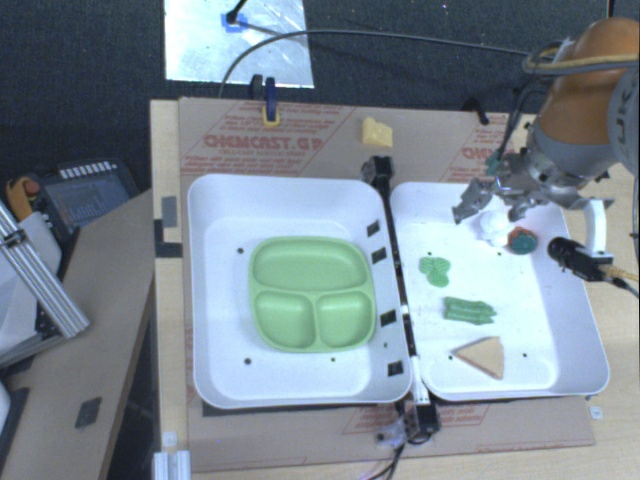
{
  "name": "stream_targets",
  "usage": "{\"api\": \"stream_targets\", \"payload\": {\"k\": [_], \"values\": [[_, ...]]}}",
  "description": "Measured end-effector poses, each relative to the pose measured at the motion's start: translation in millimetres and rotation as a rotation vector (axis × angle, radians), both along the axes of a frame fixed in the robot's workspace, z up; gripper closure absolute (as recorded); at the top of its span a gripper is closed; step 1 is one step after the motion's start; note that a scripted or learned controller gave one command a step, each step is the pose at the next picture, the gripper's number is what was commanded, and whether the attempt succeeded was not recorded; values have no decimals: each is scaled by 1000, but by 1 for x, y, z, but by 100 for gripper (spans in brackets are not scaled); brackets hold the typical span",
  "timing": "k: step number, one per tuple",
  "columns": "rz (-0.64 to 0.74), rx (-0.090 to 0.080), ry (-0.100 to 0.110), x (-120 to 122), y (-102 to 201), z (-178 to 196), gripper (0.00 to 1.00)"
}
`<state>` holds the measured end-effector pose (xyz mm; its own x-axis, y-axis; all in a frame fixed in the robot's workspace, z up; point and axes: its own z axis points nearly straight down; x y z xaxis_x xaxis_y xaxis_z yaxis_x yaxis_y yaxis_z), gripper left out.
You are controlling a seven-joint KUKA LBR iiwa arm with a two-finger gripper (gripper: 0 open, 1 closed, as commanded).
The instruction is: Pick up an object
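Two shallow white bins side by side on the bench (pixel 170 268). Left bin (pixel 215 268): a pale green divided plate (pixel 310 293) near its middle, three compartments, one long across the far side and two smaller along the near side. Right bin (pixel 570 348): several small toy food pieces. Round green slices (pixel 434 268) left of the bin's centre. A green bundle like beans (pixel 469 311) just nearer the front edge from those slices, lying crosswise. A tan wedge (pixel 480 356) close to the bin's front edge, apart from the beans. A small white piece (pixel 493 228) and a round red-and-teal piece (pixel 522 239) near the far edge of that bin, just beside each other, possibly touching.

Grey arm with orange band (pixel 600 68) reaching in at the bench's far right corner. Gripper (pixel 492 203) low over the far edge of the right bin, directly above or against the white piece; contact not clear. Fingers (pixel 470 206) spread apart, released, nothing seen between them. A black cylindrical part (pixel 570 255) jutting from the wrist over the bin's right side.

Beyond the bins, on the brown board (pixel 300 138) under them: a yellow block (pixel 377 132) near the far edge, and a blue-and-yellow clamp (pixel 268 98) at the board's far edge. A shiny metal sheet (pixel 235 23) farther back on dark carpet, a black cable (pixel 400 36) crossing above it. At the left edge of the bench, a dark device with a keypad (pixel 85 198) and an aluminium rail (pixel 40 278).
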<state>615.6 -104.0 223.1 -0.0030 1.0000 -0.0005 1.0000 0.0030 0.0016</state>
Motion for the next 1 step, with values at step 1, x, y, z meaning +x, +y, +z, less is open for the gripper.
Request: {"api": "stream_targets", "payload": {"k": [1], "values": [[0, 1, 5, 4, 5, -61, 0]]}}
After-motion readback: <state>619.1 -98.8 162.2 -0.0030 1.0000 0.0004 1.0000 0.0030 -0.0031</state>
